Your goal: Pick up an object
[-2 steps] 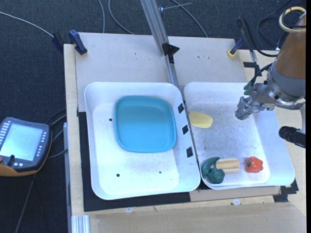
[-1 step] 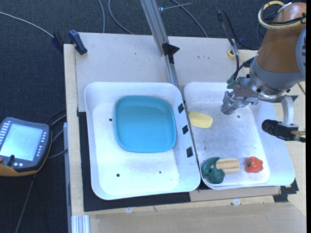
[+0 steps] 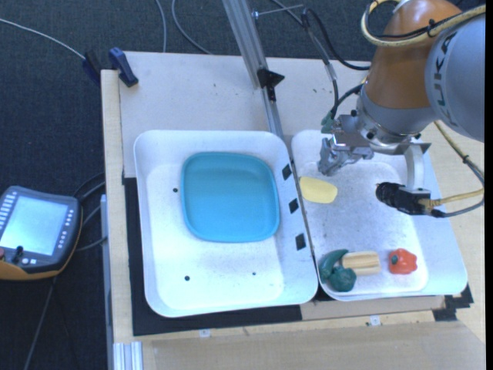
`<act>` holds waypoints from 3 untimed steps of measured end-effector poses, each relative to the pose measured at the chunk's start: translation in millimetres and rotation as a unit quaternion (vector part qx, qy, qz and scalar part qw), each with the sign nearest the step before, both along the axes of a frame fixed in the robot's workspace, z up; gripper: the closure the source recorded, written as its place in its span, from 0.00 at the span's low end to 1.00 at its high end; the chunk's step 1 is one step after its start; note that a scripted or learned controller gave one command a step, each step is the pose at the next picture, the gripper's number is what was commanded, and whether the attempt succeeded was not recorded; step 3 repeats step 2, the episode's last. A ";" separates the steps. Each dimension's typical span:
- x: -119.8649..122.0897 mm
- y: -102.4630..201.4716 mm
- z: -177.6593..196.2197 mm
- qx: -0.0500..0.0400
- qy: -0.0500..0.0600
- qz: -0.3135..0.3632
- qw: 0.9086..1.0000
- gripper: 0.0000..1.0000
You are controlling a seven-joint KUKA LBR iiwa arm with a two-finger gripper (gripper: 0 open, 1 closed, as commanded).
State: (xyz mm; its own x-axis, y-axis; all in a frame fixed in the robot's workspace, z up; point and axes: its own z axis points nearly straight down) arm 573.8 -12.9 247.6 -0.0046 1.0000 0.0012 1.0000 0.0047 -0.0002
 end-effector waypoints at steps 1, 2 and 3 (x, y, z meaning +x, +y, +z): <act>26.3 40.7 -12.5 0.000 0.000 -0.001 1.000 1.00; 40.3 90.7 -10.3 0.000 0.000 0.000 1.000 1.00; 40.3 90.7 -10.3 0.000 0.000 0.000 1.000 1.00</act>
